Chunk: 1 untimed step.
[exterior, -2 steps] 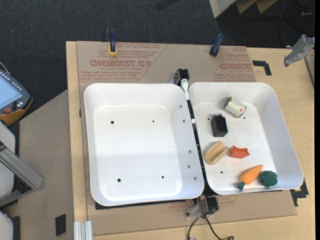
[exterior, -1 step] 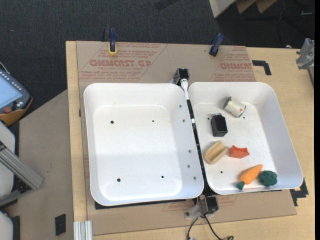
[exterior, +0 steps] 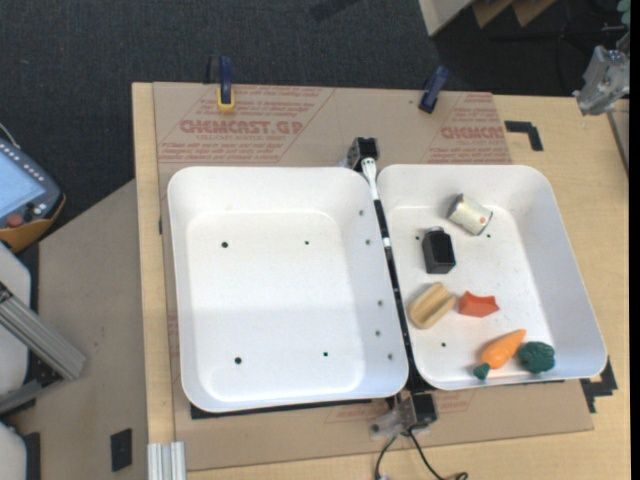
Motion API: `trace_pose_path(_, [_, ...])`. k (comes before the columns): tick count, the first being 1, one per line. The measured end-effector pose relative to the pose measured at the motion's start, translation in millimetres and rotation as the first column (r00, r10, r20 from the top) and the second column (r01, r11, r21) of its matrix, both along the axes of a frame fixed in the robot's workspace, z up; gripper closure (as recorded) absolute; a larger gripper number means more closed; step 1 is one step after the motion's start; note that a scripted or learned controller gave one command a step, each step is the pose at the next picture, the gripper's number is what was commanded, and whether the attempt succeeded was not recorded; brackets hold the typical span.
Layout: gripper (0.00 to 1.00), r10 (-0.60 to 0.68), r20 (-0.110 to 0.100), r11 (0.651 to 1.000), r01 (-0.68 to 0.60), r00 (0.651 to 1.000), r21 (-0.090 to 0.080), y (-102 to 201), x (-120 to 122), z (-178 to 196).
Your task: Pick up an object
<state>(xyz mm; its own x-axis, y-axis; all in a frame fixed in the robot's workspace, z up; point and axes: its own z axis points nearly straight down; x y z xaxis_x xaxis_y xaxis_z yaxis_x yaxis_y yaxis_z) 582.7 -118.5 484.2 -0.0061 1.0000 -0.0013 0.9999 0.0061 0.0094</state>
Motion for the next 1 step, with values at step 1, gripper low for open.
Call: trace_pose_path(1, [1.0, 0.001, -0.012, 1.0, -0.001, 1.0, 0.003, 62.3, 8.4, -16.9])
